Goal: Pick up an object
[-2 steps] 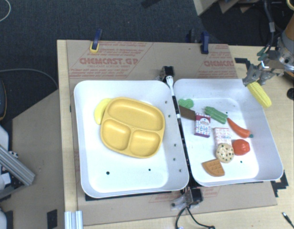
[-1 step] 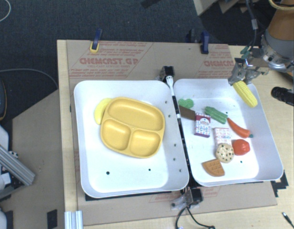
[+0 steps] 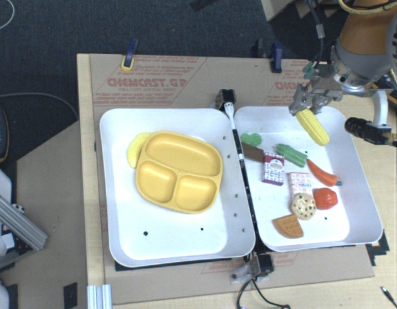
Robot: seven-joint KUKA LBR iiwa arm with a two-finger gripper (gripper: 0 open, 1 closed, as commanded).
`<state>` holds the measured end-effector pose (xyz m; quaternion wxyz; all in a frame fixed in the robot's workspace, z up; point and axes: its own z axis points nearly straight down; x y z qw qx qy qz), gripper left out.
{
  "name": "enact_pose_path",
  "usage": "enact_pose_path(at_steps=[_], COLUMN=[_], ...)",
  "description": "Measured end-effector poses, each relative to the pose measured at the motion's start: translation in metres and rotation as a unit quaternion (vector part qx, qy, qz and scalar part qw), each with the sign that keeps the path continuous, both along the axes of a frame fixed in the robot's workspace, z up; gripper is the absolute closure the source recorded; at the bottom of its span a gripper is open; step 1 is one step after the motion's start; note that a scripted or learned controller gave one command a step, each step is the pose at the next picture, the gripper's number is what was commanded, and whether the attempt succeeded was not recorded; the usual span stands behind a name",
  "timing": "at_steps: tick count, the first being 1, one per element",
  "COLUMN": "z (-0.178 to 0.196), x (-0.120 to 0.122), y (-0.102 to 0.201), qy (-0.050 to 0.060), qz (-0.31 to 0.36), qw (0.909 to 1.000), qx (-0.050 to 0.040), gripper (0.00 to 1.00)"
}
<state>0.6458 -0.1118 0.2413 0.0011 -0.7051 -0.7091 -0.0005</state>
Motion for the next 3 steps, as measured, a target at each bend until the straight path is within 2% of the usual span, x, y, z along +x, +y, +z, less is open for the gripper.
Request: enact_pose_path(at_steps=[1,2,3], z=[-0.013,-0.015,-0.027], x=[0.005,0.016,0.012], y=[0.047,0.109,0.162], qy=[0.001,-0.001,0.001], qz=[0.0,0.001,0.0], qw=[1.0,1.0,1.0], qx=[0.0,0.0002,-0.0002], gripper=[1.0,1.0,1.0])
